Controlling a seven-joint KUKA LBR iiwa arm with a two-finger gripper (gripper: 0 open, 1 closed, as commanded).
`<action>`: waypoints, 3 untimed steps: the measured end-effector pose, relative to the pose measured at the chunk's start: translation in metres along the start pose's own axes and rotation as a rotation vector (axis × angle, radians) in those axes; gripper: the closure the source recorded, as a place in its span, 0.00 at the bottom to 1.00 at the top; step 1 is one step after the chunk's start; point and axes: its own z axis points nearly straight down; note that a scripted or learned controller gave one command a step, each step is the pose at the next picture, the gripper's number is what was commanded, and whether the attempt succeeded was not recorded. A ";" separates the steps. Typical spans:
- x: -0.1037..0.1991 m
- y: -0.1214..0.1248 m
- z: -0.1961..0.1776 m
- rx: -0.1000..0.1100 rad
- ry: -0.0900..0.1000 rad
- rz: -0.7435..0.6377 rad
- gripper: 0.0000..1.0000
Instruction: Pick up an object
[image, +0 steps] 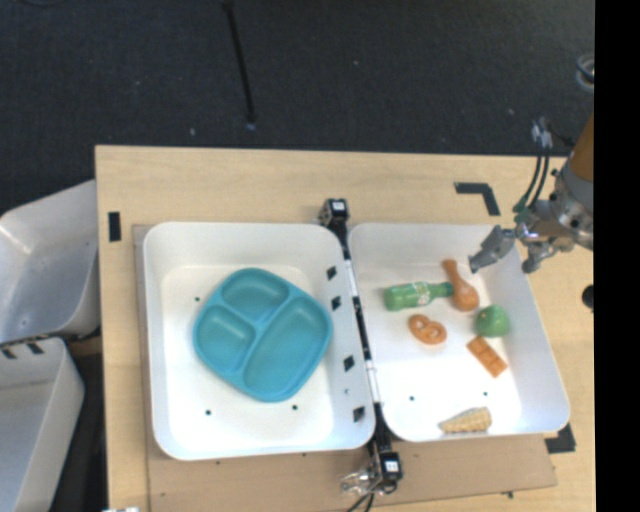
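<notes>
My gripper (512, 252) hangs over the far right part of the right bin (520, 400), its two fingers spread open with nothing between them. Just left and below it lies a tan drumstick-shaped toy (460, 285). A green bottle (417, 295) lies to the left of that. An orange pretzel (428, 329) sits in the middle of the bin. A green round object (491, 321) and an orange block (487, 355) lie toward the right side. A tan wedge (466, 421) rests near the front wall.
The left bin (170, 420) holds a blue divided plate (262, 333). A black divider with clips (352, 330) runs between the bins. White containers (45, 290) stand off the bench at the left.
</notes>
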 end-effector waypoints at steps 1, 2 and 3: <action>0.001 0.002 -0.008 -0.013 -0.002 -0.003 0.00; 0.005 0.000 0.054 -0.007 -0.002 -0.002 0.00; 0.005 0.003 0.096 -0.010 -0.004 0.001 0.00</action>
